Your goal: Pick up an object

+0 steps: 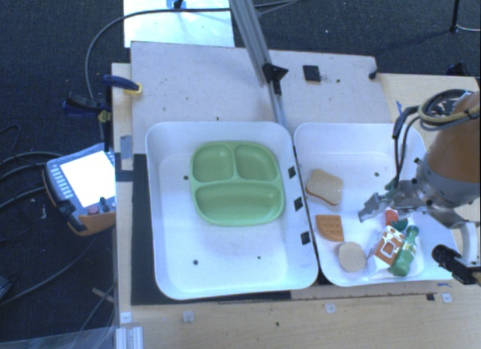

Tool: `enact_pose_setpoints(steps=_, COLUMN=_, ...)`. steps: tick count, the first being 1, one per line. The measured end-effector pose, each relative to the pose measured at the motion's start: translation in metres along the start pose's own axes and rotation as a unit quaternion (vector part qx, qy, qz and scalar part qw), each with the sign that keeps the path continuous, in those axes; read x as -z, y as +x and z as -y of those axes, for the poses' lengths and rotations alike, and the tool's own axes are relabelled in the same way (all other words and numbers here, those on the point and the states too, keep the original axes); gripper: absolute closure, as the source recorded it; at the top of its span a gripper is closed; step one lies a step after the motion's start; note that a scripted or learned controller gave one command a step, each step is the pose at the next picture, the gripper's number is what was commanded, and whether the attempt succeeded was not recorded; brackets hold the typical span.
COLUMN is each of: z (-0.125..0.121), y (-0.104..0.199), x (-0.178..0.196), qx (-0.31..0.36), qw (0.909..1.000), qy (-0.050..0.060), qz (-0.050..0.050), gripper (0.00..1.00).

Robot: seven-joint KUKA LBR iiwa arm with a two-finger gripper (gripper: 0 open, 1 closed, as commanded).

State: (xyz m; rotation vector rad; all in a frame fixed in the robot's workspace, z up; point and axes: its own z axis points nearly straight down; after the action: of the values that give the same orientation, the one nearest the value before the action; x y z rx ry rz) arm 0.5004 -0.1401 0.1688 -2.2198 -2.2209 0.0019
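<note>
The right bin point(353, 144) holds a slice of bread point(325, 186), an orange cracker-like square point(330, 227), a round beige biscuit point(351, 256), an orange and white carton point(388, 244) and a green bottle point(405, 253). A small red thing point(391, 216) lies just above the carton. My gripper point(382, 207) hangs low over the right half of this bin, right beside the red thing and above the carton and bottle. Nothing is visibly held in it.
The left bin point(173, 265) carries a green divided plate point(237, 183). A metal pole point(252, 28) slants down to the gap between the bins. A hand-held pendant point(81, 188) lies on the floor to the left.
</note>
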Motion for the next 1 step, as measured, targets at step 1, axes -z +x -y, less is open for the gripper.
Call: enact_pose_setpoints(steps=1, z=-0.0044, y=-0.0058, x=-0.0596, qx=0.0, qw=1.0, qy=0.001, qz=0.0, gripper=0.0)
